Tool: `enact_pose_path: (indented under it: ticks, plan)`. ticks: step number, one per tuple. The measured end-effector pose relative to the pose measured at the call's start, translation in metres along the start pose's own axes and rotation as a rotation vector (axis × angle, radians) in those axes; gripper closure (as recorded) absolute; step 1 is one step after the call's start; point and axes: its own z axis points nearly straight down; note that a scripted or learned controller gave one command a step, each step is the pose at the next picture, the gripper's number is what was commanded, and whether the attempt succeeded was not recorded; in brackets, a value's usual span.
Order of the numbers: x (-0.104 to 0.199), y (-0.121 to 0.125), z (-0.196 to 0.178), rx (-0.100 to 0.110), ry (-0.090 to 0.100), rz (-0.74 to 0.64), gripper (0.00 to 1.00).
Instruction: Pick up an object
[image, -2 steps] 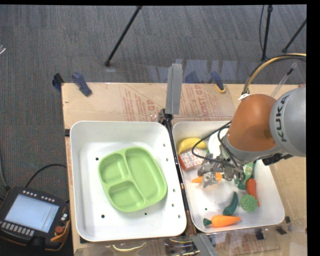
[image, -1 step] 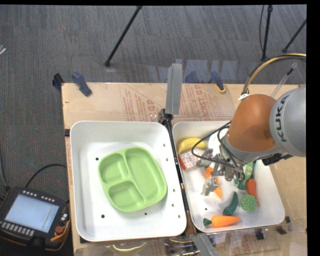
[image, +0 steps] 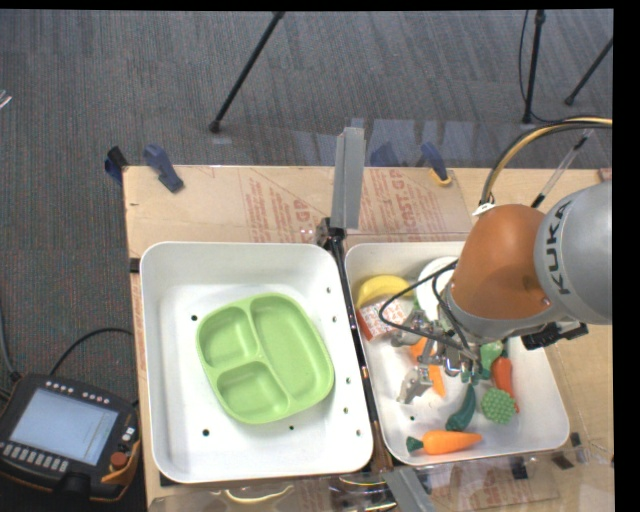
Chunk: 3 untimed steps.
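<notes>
Landmark: we place everything relative to the right bin (image: 556, 405), a shallow white tray with rounded corners, beside the left bin (image: 160, 300).

Task's thing: we take the nearest toy to the gripper to be a small orange piece (image: 437, 381), narrow and tapered like a little carrot, lying near the middle of the right bin, directly below the fingers.

Other toys: a larger orange carrot (image: 450, 441) with a green tip lies along the bin's near wall; a dark green curved piece (image: 464, 408) sits just above it; a green, bumpy-textured round toy (image: 498, 404) lies toward the bin's right side, with a red-orange piece (image: 503, 374) just above that. A smooth yellow banana (image: 380, 290) rests at the bin's far left corner, and a red-and-white packet (image: 371, 320) lies beside the left wall.

Gripper: the gripper (image: 432, 368) hangs over the bin's centre among the toys; its metal fingers (image: 413, 386) point down, but we cannot tell whether they are apart or closed, nor see anything between them.

Arm: the orange band (image: 500, 265) and grey KUKA link (image: 585, 260) cover the bin's far right part.

Open room: we see bare white floor at the bin's near left corner and along its right wall.

Left bin: it holds a glossy light green divided plate (image: 265, 357) with three compartments, well apart from the toys.

Bench: brown cardboard surface (image: 250, 205) beyond both bins.
</notes>
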Motion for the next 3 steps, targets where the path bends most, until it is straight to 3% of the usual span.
enact_pose_path:
  ticks: [1,2,3]
  plan:
    - [-0.001,0.001,-0.010,0.000,-0.002,-0.006,1.00]
    - [-0.025,0.025,-0.191,-0.001,-0.014,0.204,1.00]
    - [-0.049,-0.021,-0.177,0.001,-0.004,-0.102,1.00]
